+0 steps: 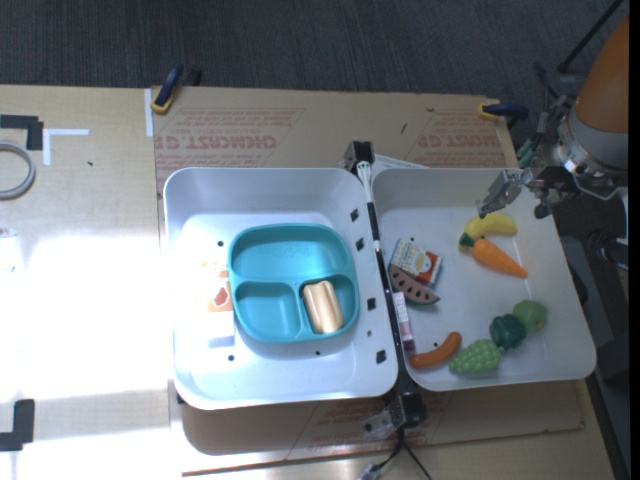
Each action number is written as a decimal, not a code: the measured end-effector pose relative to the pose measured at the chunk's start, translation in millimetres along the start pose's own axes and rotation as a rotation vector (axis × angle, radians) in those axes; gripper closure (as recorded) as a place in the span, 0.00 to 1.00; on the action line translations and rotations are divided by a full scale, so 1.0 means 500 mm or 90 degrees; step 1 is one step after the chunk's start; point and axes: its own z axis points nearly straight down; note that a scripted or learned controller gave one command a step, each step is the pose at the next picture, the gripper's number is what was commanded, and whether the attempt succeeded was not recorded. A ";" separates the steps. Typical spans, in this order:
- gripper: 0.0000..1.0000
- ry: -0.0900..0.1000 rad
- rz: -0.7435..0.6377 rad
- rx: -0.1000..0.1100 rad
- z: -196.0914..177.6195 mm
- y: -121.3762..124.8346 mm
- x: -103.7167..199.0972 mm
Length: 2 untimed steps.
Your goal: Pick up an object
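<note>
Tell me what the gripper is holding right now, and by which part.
Nothing is visibly held. The two-finger gripper hangs over the right white bin, just above the yellow toy banana, with no object seen between its fingers.

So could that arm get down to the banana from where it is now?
Probably yes. The gripper hangs just above the banana in the right bin, with nothing lying over it. The carrot lies close beside the banana, so it might get nudged.

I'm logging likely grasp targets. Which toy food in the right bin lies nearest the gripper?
The yellow banana, just below-left of the gripper. The carrot lies below it; the others sit farther down.
</note>
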 end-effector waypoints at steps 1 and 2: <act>0.00 0.000 0.002 0.000 0.271 -0.052 0.040; 0.00 0.000 0.001 -0.001 0.146 -0.006 -0.108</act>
